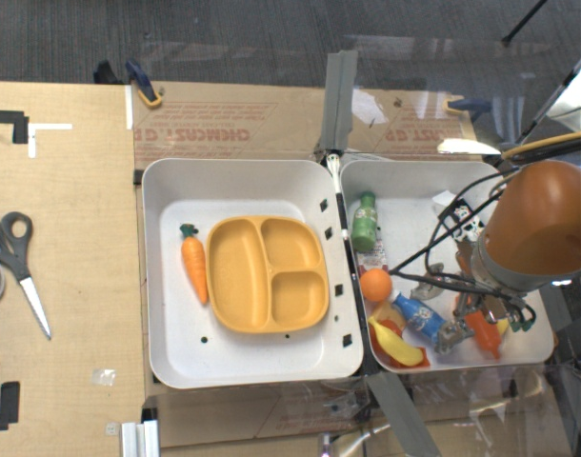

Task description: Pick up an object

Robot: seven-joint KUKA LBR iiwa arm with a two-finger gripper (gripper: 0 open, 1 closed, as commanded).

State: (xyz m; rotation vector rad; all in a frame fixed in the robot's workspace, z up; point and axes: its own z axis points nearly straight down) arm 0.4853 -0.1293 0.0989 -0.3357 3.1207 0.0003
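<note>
i can't tell how my two-finger gripper is set, low in the right white bin beside the orange-red plastic piece and blue wrapped packet, so i might nudge both and lift neither.

Only legible text: red print on the cardboard sheet behind the bins, upside down, reads roughly "CHEMICAL GR…". Green bottle label too small to read.

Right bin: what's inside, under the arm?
In the right bin: green bottle, orange ball, blue bottle, yellow-red piece, orange item. The arm covers the rest.
</note>
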